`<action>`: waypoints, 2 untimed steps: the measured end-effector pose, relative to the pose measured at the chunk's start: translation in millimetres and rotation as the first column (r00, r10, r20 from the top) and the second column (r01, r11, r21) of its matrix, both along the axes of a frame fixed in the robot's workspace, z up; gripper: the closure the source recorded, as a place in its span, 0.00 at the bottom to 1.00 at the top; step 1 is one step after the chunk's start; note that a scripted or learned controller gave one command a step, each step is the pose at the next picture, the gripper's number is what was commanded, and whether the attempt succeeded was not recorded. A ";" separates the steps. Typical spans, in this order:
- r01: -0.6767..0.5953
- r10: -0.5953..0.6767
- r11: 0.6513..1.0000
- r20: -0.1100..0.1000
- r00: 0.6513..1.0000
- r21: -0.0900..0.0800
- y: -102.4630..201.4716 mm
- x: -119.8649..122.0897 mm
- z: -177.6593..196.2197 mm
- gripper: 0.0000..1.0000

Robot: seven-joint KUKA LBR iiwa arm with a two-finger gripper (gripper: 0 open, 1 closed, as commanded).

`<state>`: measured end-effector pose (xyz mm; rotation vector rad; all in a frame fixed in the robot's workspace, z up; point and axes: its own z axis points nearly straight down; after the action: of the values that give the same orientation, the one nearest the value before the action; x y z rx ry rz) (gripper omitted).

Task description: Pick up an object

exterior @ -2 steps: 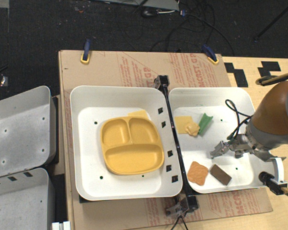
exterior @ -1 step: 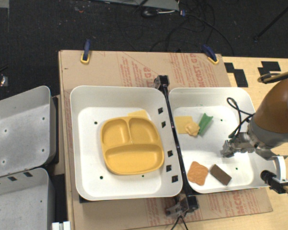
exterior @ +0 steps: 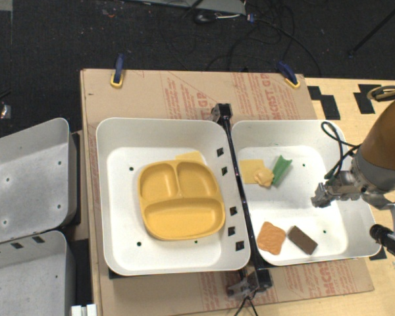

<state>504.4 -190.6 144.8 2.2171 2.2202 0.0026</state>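
1 fixed camera looks down at a slant from above the bench (exterior: 158, 87), taking in both bins (exterior: 115, 143).

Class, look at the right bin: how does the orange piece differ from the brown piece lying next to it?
The orange piece is broad, rounded and light; the brown piece is narrow, bar-shaped and dark. The orange piece lies nearer the divider, the brown piece nearer the gripper. Both lie flat near the bin's front wall.

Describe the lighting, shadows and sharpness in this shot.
Camera view: even overhead light; the white bins are bright but not blown out; the yellow plate casts only a faint shadow; the floor at the top is dark; the brown block looks crisp, while the gripper at the right is slightly soft.
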 end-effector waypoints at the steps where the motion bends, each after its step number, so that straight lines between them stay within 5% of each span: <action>1: 0.000 0.000 1.000 0.001 1.000 0.000 -1.7 0.0 42.4 1.00; 2: -0.001 0.001 1.000 0.001 1.000 0.000 -1.9 1.4 87.4 1.00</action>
<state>505.9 -192.6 232.2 2.2146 2.2209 0.0034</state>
